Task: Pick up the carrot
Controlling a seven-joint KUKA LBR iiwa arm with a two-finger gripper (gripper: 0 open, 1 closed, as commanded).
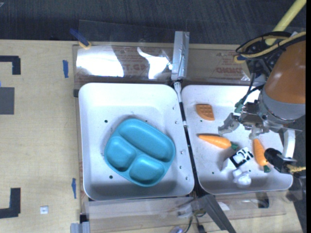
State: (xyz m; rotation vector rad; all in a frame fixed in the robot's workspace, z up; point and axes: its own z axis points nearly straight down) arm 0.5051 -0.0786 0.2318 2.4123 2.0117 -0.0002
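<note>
An orange carrot [215, 140] with a green stem end lies on its side in the middle of the right bin [221, 95]. A second, smaller carrot [260, 153] lies near that bin's right wall. My gripper [241, 128] hangs over the right bin, up and to the right of the first carrot and just above the second one. It is open, with nothing between its fingers. The left fingertip [227, 126] sits a short way above the first carrot's stem end.
An orange waffle-like piece [205, 111] lies at the right bin's upper left. A black-and-white object [241, 158] and a white lump [242, 179] rest near its front. The left bin [95, 106] holds a blue divided plate [140, 151]. Cables loop at the upper right.
</note>
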